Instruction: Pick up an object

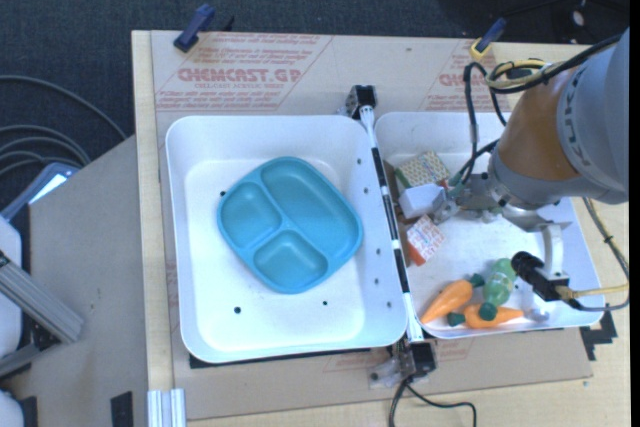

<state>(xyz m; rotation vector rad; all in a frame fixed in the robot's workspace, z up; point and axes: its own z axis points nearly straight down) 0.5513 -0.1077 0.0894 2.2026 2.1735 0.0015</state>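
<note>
My gripper [448,203] reaches into the right bin [575,245] from the right, low over its upper left part. Its tip sits right beside a pale grey-white item [420,200]; whether they touch is unclear. A tan patterned box [427,166] lies just above that item, and a red-and-white packet [424,238] just below. Near the bin's front lie an orange carrot [447,298], a second carrot [497,317] and a green bottle-like toy [496,279].
The left bin [190,215] holds a blue divided plate [288,223]. A black rail [385,215] separates the two bins. The grey arm with its orange band [540,130] covers the right bin's upper right. A black cable fitting [533,273] hangs over the bin's right side.
</note>
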